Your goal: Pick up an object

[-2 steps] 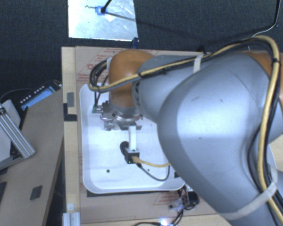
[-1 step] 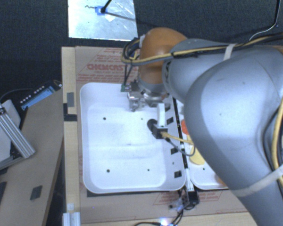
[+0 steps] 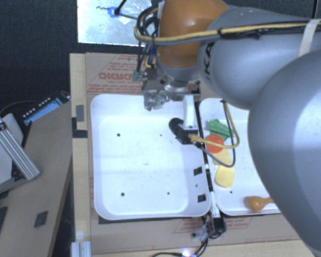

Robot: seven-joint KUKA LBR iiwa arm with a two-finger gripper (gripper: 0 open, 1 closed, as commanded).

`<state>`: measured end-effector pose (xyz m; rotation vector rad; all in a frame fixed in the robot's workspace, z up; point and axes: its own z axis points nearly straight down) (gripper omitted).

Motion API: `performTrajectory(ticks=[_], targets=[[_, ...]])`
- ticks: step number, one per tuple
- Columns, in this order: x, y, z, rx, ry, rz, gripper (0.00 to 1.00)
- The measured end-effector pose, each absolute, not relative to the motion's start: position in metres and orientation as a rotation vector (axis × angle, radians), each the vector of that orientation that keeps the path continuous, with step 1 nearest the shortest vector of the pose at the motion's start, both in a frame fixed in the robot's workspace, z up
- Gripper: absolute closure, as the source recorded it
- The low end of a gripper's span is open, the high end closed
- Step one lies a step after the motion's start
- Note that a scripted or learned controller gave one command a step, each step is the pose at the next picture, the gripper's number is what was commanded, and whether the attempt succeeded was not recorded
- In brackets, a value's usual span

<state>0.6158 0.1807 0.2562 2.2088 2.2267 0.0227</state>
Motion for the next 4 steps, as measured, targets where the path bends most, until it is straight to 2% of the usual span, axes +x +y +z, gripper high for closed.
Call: performTrajectory(ticks=[1,2,3,4], targets=[[0.659,0.175,0.410,2.207,2.218,0.029,1.00],[0.669,0.221,0.470,2.209,2.228,0.016,1.00],[0.658,0.235,0.519,2.213,2.226,0.011,1.00],[0.601,0.212,0.304,2.227,2.227,-0.024,1.00]])
